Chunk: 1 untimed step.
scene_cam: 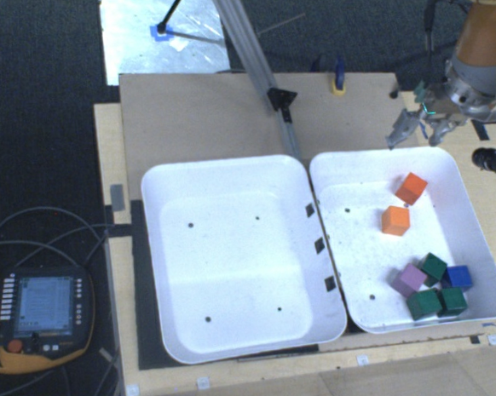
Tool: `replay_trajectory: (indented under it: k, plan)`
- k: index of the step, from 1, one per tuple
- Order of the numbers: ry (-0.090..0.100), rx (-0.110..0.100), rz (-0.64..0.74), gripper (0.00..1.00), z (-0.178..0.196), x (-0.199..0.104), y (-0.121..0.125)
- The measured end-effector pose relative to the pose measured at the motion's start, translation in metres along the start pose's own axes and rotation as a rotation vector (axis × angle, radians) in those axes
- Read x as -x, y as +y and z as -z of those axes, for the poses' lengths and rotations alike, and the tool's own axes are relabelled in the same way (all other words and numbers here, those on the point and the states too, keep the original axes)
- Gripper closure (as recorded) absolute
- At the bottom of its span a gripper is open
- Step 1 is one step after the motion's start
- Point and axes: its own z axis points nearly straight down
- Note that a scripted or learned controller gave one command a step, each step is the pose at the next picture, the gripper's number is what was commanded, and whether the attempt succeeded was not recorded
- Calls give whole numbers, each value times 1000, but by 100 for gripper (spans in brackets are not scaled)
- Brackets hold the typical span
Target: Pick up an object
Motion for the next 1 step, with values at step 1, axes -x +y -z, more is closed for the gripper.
replay_trajectory:
  k: [1]
  plan:
    - [-1,0,-1,0,0,0,0]
